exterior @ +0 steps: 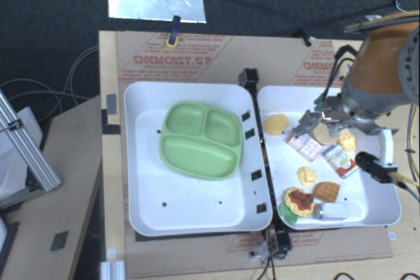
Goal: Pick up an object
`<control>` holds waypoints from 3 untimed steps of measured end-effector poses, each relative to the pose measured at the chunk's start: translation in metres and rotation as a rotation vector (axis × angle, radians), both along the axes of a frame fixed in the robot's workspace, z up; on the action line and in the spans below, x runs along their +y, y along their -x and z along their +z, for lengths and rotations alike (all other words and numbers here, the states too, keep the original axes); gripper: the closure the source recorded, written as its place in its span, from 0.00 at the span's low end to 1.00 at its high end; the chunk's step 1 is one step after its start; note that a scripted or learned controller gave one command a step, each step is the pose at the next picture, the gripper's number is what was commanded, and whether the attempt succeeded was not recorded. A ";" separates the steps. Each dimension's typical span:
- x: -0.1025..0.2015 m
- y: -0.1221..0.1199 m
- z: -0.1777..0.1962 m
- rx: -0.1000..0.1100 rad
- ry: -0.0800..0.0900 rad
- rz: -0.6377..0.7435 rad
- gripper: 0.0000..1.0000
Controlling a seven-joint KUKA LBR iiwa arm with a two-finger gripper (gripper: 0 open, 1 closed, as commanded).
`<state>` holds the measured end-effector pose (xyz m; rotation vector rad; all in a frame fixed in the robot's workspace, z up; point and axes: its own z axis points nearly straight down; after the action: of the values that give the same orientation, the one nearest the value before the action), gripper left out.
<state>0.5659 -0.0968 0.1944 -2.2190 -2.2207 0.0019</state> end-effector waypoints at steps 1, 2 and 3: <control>-0.007 -0.006 -0.048 0.000 0.000 0.000 0.00; -0.012 -0.016 -0.099 -0.005 0.002 0.001 0.00; -0.014 -0.020 -0.104 -0.011 0.005 -0.001 0.00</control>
<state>0.5859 -0.1105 0.0908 -2.2282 -2.2277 -0.0056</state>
